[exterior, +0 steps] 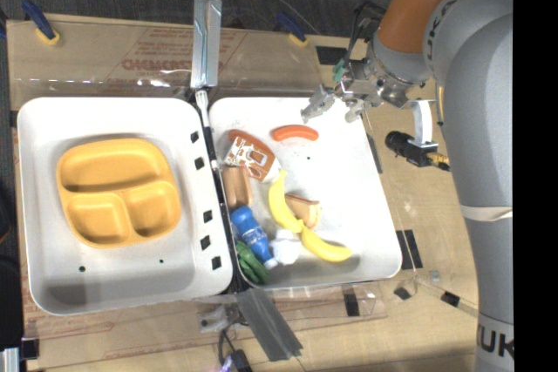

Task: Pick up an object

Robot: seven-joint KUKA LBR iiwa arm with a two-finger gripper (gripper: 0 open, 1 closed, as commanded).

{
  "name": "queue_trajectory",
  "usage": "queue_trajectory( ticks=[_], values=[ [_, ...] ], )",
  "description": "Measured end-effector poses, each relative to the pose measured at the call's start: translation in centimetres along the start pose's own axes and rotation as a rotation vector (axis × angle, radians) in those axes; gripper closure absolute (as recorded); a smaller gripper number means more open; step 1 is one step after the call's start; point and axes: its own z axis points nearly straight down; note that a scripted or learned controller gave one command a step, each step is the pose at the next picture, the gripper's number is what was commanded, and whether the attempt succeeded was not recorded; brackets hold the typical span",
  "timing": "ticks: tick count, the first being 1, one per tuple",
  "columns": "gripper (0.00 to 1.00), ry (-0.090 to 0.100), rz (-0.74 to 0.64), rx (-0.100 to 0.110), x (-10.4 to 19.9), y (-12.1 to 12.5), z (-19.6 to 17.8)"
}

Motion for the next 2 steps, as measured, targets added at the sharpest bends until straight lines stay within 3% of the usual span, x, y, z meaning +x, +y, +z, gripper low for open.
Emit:
queue_trajectory(
  ticks=[1, 2],
  values=[
    [0.0, 0.001, -0.143, 0.003, 4.64, 0.48, 11.5],
    [1.0, 0.003, -0.147, 0.013, 4.65, 0.28, 10.59]
  ],
)
